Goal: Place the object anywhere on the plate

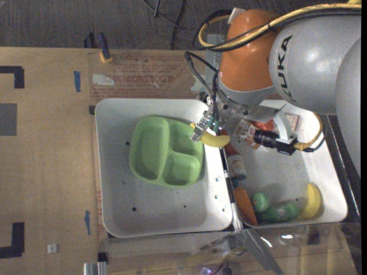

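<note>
— Where does the camera sit?

— Above the bench [46, 153], fixed, looking down at a slant on both bins.

— How do they lie in the frame?

— The left bin [114, 211] takes the middle, with the plate [155, 148] in it; the right bin [330, 208] runs to the right side.

— And the arm [309, 50]?

— It comes in from the right and sits nearest the lens, large, covering the upper right.

— What lies at the top?

— A strip of dark floor [69, 10] beyond the bench.
</note>
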Tool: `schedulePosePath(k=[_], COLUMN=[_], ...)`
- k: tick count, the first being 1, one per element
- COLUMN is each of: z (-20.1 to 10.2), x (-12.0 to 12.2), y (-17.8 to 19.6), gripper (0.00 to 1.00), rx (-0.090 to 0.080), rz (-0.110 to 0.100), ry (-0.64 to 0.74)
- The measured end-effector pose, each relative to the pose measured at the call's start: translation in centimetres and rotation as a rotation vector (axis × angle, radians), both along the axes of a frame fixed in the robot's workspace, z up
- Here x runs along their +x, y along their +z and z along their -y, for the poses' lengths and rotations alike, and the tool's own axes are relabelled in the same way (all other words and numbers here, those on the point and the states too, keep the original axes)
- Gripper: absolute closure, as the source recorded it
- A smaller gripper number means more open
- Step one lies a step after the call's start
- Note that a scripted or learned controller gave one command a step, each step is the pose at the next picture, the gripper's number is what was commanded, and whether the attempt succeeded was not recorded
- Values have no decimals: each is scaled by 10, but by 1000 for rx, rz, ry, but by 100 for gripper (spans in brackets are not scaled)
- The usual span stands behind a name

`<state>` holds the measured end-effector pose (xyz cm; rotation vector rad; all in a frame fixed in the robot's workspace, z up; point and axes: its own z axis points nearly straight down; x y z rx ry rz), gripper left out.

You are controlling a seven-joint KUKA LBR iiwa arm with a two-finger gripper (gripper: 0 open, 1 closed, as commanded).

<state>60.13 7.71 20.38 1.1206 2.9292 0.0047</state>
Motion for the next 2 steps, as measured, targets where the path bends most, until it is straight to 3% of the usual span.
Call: schedulePosePath(k=[1, 2], z=[0, -5], x=[0, -23], y=[0, -19], gripper=[0, 0], rx=[0, 0], rz=[0, -7], ry=[0, -234])
